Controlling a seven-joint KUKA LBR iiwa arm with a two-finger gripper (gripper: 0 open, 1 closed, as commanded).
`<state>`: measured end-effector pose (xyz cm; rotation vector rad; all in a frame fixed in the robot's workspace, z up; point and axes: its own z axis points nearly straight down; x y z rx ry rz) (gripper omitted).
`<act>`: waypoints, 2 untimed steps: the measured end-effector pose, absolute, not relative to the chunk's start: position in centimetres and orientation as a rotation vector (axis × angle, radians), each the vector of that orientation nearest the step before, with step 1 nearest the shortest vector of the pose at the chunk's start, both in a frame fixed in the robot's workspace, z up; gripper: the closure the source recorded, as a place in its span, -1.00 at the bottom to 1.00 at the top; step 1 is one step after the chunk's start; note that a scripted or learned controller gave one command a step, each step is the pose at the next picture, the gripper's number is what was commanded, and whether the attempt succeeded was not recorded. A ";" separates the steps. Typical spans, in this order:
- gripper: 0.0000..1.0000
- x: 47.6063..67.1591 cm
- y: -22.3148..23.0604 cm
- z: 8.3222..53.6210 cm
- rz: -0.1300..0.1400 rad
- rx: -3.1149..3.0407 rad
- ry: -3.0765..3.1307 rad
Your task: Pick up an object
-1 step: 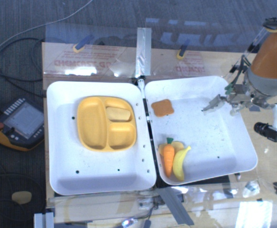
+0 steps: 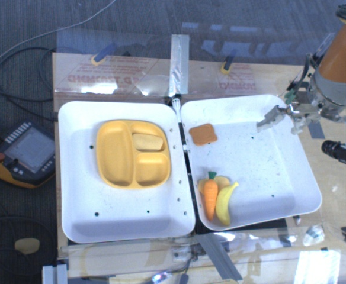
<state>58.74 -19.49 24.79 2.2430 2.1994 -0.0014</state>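
Carrot (image 2: 210,197) and banana (image 2: 224,202) touching at right bin's (image 2: 279,176) near-left corner; gripper (image 2: 287,117) over far-right rim, fingers spread, holding nothing.

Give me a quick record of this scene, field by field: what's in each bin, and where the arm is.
left bin: yellow divided tray, with a pale yellow block in its upper right compartment
right bin: orange-brown cookie near the upper left corner; carrot and banana touching side by side at the lower left
arm: at the upper right corner of the right bin
pincer: above the bin's upper right area, nothing seen between its fingers
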 end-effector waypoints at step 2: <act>-1.00 57.6 -3.9 18.6 -0.002 1.890 2.512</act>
